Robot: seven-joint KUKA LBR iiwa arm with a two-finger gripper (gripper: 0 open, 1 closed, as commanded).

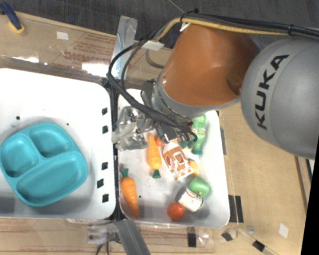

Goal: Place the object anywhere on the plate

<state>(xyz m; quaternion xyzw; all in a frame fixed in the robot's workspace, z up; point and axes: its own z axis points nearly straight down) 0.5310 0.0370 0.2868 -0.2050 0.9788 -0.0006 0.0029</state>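
I see the arm (257,79) reaching in from the right, its gripper (130,130) low over the far-left part of the right bin (220,214), just beside the divider. I cannot tell what its end is doing; the metal there is a blur. The toy food lies loose in that bin: one carrot (154,152) near the gripper, another carrot (130,194) at the near-left, a tomato (175,211) to its right. The teal plate (43,163) waits in the left bin (10,85), apparently kept apart as the drop spot.
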